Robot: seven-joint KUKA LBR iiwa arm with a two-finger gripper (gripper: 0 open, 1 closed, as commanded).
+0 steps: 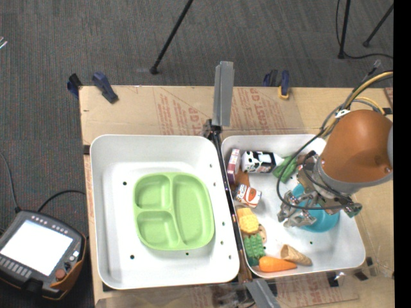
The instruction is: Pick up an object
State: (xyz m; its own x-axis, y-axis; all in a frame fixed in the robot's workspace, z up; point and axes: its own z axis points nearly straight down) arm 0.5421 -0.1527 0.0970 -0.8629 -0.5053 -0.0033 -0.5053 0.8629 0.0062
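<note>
My gripper (300,218) reaches down into the right bin (353,244), right over a teal blue object (324,222) that the arm partly hides. Along the bin's left side lie a black and white cow toy (259,162), a pink carton (233,162), a small red and white pack (248,196), a yellow corn-like piece (247,221), a green bumpy piece (254,246), an orange carrot (277,264) and a tan cone (295,255). A green item (284,167) pokes out beside the arm.
The left bin (109,172) holds a green divided tray (173,210). A grey upright post (223,95) stands behind the seam between the bins. A tablet-like pendant (35,252) lies on the floor at lower left. Clamps hold the cardboard at the bench's back edge.
</note>
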